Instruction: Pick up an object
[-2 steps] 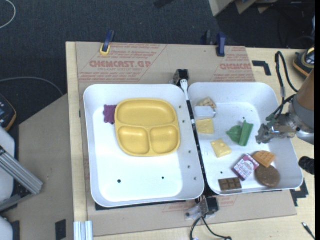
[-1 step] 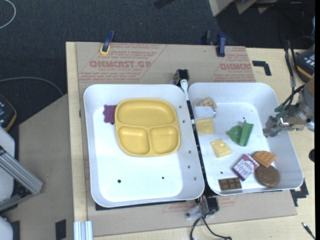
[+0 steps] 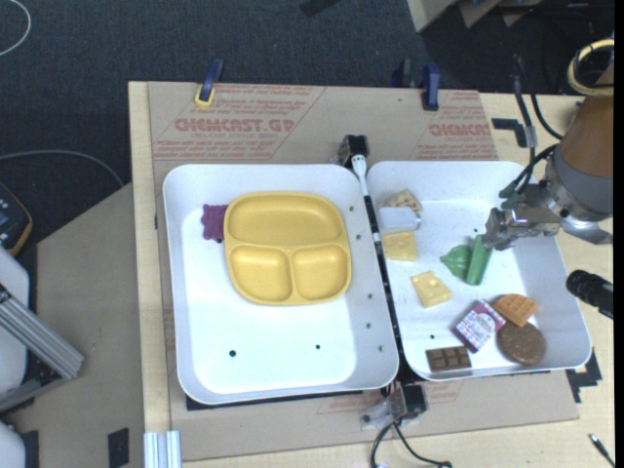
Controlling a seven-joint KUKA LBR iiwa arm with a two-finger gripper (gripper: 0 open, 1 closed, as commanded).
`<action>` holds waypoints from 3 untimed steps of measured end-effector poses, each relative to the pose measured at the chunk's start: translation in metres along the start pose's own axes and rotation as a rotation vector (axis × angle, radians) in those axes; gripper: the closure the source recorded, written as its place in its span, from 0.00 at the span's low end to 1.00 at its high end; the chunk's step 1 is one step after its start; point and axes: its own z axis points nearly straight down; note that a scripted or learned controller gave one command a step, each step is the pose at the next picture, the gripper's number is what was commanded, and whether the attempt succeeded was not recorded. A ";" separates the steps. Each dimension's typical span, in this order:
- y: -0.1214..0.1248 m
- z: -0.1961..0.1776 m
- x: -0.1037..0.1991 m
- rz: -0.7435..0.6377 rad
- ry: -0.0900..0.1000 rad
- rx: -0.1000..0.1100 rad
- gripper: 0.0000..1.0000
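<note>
I see my gripper low in the right bin, right above a green toy, but I cannot tell if it has the toy. Cheese bits, a pink packet and brown cookies lie near. The left bin has a yellow plate.
</note>
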 end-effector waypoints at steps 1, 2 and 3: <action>0.033 0.004 0.036 0.001 -0.001 0.000 1.00; 0.060 0.000 0.082 0.001 0.000 0.000 1.00; 0.062 0.013 0.102 0.004 0.001 0.008 1.00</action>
